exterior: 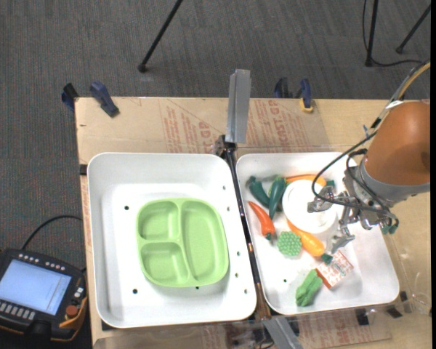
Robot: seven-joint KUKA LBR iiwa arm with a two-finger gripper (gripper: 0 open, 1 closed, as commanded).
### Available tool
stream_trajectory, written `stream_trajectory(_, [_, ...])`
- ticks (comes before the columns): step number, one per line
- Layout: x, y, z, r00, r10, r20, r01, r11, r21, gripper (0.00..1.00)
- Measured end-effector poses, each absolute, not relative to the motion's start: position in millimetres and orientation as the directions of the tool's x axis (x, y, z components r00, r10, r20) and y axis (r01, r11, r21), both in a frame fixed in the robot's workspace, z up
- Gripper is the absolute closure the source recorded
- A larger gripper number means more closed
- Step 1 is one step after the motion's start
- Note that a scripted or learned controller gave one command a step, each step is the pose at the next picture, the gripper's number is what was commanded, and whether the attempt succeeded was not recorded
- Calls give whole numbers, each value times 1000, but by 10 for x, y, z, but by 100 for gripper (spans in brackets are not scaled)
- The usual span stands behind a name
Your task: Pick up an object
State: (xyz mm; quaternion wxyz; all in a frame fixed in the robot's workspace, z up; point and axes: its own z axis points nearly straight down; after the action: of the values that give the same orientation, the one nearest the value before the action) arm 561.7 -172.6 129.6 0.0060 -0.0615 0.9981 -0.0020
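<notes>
Honestly nothing's grabbed yet: the pincer point(340, 238) hangs over the right white plastic bin point(378, 286), can't tell its state.

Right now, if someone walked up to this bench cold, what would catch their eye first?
Probably the light green divided plastic plate, alone in the left shallow white bin. Next, the grey arm's orange band at the right, with its pincer hanging over the right shallow white bin. Below it lies a colourful clutter of small toy foods around a round white plate.
</notes>
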Motion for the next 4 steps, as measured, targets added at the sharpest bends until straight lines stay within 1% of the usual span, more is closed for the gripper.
stream_trajectory(1, [5141,-1056,891,-978,-211,-3,-211,978,2,0])
stream_trajectory(2, [5172,-1031,1000,-976,-219,-11,-219,976,0,100])
stream_trajectory(3, [5171,-1024,995,-975,-221,-10,-221,975,1,0])
stream_trajectory(4, [5184,-1001,1093,-973,-229,-12,-229,973,1,100])
